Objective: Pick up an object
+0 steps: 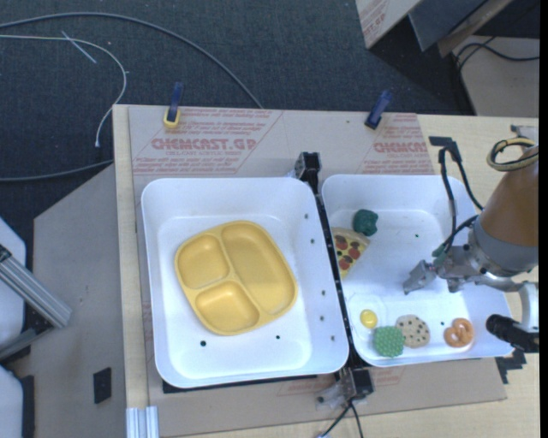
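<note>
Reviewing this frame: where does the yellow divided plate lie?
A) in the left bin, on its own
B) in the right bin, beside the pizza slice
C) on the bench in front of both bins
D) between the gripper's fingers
A: the yellow divided plate lies flat in the left bin, while the pizza slice and the other small items sit in the right bin near the gripper.

Dark blue carpet floor [257, 51], white cable [103, 128] across it; cardboard box [385, 17] at top.
</note>
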